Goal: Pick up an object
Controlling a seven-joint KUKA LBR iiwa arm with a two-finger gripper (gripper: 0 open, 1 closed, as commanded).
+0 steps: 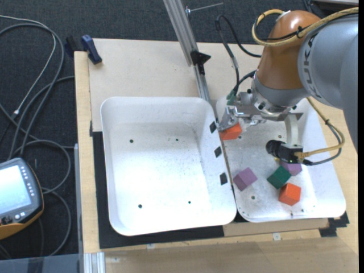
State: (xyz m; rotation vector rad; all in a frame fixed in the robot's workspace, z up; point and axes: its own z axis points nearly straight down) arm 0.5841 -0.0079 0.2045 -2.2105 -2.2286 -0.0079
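Gripper (232,123): at the end of the grey arm (335,44) with its orange band (287,44), lowered over the right bin's (327,178) left edge, beside the wall it shares with the left bin (114,118). Fingers closed on an orange block (231,132), which shows between and just under the fingertips, close to the shared wall.

Purple block (245,178): on the right bin's floor, below the orange block and slightly right, well apart from it.

Green block (278,177): right of the purple block, near it.

Second orange block (289,194): just below the green block, touching or nearly touching it.

Second purple piece (293,167): just above and right of the green block, partly hidden by a black fitting on the arm; shape hard to tell.

Left bin: white, speckled floor, left of the orange block across the shared wall.

Metal rail (181,27): runs from the top edge down toward the bins' shared wall, above the orange block.

Handheld screen (14,192): far left of the bins, off the bench.
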